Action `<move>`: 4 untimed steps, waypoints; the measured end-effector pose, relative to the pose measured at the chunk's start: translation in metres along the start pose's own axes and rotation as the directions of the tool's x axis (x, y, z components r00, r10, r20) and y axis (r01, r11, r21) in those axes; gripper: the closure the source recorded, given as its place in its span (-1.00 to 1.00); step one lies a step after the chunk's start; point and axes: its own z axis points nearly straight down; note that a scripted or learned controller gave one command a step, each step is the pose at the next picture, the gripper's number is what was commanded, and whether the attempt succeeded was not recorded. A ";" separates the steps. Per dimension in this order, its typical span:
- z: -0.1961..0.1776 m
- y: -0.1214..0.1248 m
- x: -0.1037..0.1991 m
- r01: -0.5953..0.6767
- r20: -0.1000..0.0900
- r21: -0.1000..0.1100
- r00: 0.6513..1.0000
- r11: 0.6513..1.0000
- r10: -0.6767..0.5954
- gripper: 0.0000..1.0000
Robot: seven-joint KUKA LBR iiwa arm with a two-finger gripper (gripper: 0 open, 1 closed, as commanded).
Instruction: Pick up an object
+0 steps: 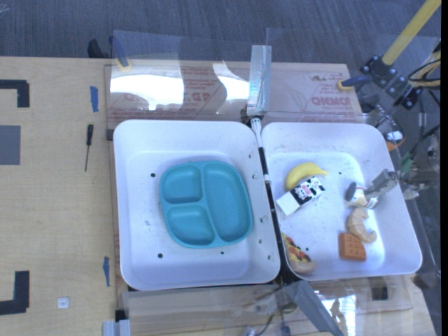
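Note:
The right bin (pixel 399 254) holds several toy foods. A yellow banana (pixel 305 171) lies beside a black-and-white toy on a white block (pixel 301 194). A pale croissant (pixel 359 224) sits above an orange waffle (pixel 352 247). A red and yellow piece (pixel 298 254) rests at the bin's lower left wall. My gripper (pixel 369 192) reaches in low from the right rim, its tip right by a small pale object (pixel 359 199), just above the croissant. Nothing shows as lifted.
The left bin (pixel 133 152) carries a teal divided plate (pixel 206 203). A clear plastic sheet (pixel 182 82) and an upright divider (pixel 259 79) stand behind the bins. Cables and a yellow rod (pixel 413 26) crowd the right side. A screwdriver (pixel 88 145) lies on the bench at left.

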 end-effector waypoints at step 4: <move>0.138 0.140 0.081 0.000 0.005 -0.013 1.000 1.000 0.000 1.00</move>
